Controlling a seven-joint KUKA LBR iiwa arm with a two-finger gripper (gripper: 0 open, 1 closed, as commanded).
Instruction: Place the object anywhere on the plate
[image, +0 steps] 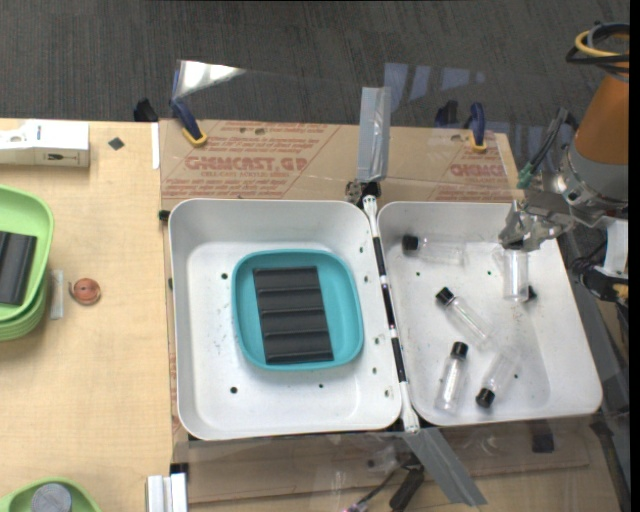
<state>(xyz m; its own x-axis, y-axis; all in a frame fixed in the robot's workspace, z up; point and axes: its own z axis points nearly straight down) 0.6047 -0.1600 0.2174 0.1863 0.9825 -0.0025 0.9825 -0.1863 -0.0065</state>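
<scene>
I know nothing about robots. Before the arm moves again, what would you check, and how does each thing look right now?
1. Plate in the left bin, in plain sight: ok.
2. Room on the plate: not ok, a black ridged block covers its middle.
3. Vials lying apart in the right bin, like this vial: ok.
4. Gripper over the right bin: ok.
5. A vial just under the gripper, held or not: cannot tell.
</scene>
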